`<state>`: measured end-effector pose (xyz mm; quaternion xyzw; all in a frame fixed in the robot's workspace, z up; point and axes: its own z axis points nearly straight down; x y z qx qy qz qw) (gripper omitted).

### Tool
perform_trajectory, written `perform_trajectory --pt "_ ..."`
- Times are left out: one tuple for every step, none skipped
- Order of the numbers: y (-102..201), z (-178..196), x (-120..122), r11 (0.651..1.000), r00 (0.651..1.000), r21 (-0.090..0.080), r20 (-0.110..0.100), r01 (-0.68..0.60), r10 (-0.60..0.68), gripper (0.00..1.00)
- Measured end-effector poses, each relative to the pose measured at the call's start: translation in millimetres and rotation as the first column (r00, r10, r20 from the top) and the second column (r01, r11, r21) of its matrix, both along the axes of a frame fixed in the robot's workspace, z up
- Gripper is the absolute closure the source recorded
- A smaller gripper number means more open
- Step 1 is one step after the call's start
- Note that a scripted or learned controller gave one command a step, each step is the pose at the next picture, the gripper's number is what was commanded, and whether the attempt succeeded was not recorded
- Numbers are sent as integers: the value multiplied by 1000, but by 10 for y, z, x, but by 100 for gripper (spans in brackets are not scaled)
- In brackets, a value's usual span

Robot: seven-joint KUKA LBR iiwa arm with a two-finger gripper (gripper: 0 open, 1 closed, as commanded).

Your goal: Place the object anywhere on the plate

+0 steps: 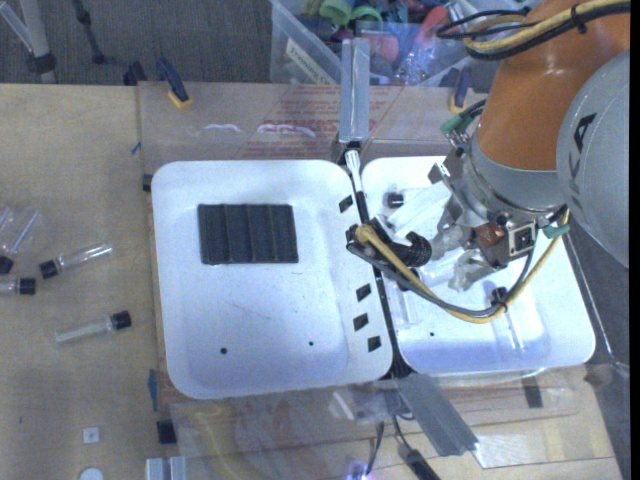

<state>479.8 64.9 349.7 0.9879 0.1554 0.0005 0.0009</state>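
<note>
1. The gripper (462,253) hangs low over the right bin (560,343), its wrist wrapped in yellow and black cables
2. Whether it is open or closed cannot be told; the arm's bulk hides it
3. The black ridged plate (248,233) lies flat in the left bin (200,363)
4. The task's object cannot be made out

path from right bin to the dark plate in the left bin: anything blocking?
Only the raised divider where the two bins meet lies between the right bin and the dark ridged plate. The left bin's floor around the plate looks bare.
</note>
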Motion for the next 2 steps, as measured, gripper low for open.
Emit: perform_trajectory --pt "514 -551 152 994 994 0 -2 114 -114 100" --pt "1452 -847 175 993 993 0 1 114 -114 100"
